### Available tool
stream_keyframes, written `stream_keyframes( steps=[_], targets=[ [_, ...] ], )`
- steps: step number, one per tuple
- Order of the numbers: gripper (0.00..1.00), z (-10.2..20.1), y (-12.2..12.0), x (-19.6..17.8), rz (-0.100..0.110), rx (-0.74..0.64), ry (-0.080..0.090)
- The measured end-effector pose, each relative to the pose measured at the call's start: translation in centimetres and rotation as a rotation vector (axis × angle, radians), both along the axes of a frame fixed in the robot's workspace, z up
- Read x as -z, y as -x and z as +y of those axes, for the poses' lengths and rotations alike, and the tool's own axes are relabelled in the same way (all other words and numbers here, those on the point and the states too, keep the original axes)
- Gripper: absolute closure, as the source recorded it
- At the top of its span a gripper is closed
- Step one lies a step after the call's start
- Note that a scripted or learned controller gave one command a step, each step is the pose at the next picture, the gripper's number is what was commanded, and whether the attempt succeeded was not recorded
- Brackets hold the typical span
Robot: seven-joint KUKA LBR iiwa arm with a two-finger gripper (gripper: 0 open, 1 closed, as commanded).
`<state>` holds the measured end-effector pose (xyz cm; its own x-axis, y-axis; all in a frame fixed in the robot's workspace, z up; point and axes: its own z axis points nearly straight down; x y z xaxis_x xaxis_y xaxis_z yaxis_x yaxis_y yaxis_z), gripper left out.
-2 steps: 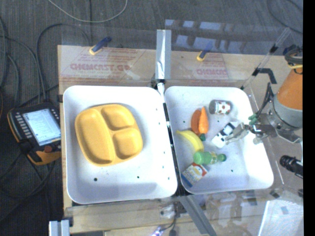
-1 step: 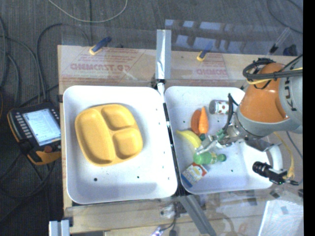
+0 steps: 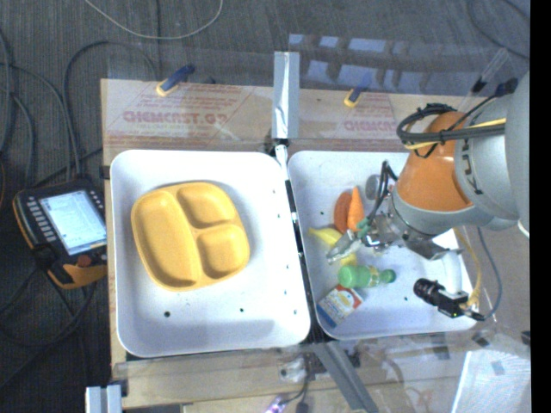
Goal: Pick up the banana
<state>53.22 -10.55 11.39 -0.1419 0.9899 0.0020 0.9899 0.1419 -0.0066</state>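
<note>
Apparently mid-approach: we noted the gripper (image 3: 344, 246) low in the right bin (image 3: 392, 312), fingers slightly spread beside the banana (image 3: 325, 235), nothing pinched. We judged it should straddle the banana, avoiding the orange carrot (image 3: 349, 208) and green bottle (image 3: 365, 275).

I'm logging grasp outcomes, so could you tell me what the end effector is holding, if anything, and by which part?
It cannot be told. The end effector is down at the banana in the right bin, but no hold is visible.
</note>
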Motion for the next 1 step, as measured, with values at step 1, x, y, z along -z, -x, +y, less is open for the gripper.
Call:
stream_keyframes(
  steps=[1],
  targets=[
    [0.0, 0.3, -4.59, 2.47, -0.014, -0.102, 0.004]
  ],
)
